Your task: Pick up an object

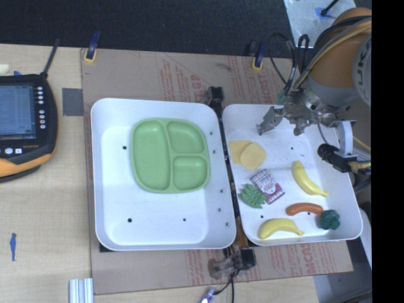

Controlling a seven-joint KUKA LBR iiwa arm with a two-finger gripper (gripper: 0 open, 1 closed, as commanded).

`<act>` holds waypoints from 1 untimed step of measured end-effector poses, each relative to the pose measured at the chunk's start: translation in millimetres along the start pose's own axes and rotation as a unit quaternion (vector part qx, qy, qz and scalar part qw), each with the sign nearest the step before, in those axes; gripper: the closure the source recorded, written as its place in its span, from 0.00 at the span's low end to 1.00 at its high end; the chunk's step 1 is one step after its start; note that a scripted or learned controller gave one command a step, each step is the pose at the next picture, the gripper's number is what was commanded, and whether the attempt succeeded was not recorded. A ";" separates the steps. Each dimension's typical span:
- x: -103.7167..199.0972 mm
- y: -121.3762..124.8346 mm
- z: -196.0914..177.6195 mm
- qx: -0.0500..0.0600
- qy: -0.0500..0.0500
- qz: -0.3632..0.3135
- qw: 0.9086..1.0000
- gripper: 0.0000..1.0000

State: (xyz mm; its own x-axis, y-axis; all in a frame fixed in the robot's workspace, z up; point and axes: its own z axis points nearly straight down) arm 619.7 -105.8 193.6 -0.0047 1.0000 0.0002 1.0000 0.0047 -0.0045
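Note:
My gripper hangs over the far part of the right bin, its two fingers spread open with nothing between them. Below it and to the left lie pale yellow chips. Nearer the front lie a small red-and-white packet, a green leafy piece, a yellow banana, a red sausage, a second banana and a dark green broccoli.
The left bin holds a green divided plate. A tablet controller lies on the bench at the far left. Blue clamps hold the cardboard at the back edge. The arm's grey and orange body looms at the upper right.

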 end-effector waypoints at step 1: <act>-53.0 -14.5 -35.0 -0.001 -0.001 0.001 1.000 0.00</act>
State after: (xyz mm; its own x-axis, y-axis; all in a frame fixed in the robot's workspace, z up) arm 605.6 -158.9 228.6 -0.0024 1.0000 -0.0009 1.0000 0.0024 -0.0020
